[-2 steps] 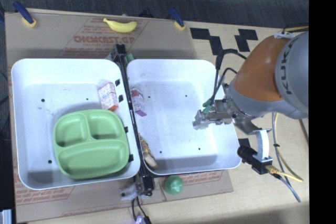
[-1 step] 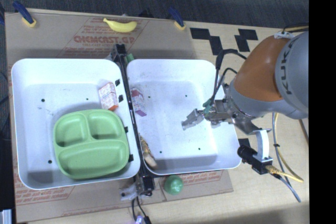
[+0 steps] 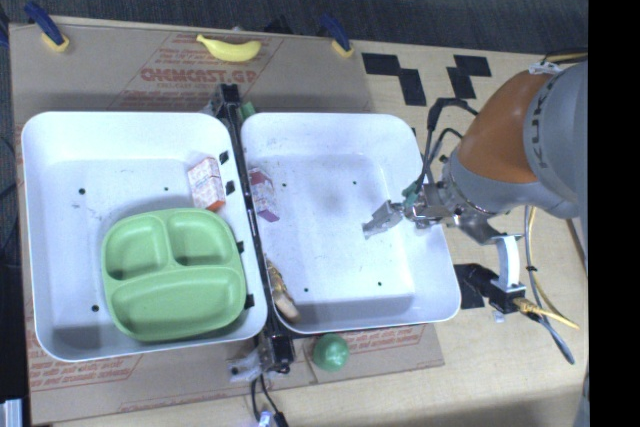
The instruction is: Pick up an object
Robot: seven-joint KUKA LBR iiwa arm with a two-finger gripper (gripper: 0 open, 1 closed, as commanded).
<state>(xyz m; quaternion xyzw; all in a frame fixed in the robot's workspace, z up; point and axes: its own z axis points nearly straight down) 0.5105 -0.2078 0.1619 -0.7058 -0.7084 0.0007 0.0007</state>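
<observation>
Table (image 3: 480,385): a light wooden top with a sheet of printed cardboard (image 3: 180,70) under two shallow white bins set side by side.
Left bin (image 3: 60,145): holds a green divided plate (image 3: 175,272) in its near half, and a small red and white carton (image 3: 205,183) just beyond the plate, near the wall shared with the other bin.
Right bin (image 3: 400,140): holds a small pink and white packet (image 3: 262,195) against its left wall, and a small tan object (image 3: 280,293) in its near left corner, too small to identify.
Arm (image 3: 530,145): grey with an orange band, reaching in from the right over the right edge of the right bin.
Hand (image 3: 381,218): over the right half of the right bin, fingers pointing left, nothing between them; I cannot tell whether they are spread or together.
Outside the bins: a yellow banana (image 3: 229,46) on the cardboard beyond the bins, a green ball (image 3: 330,351) in front of the right bin, and blue clamps (image 3: 46,26) at the far cardboard edge.
</observation>
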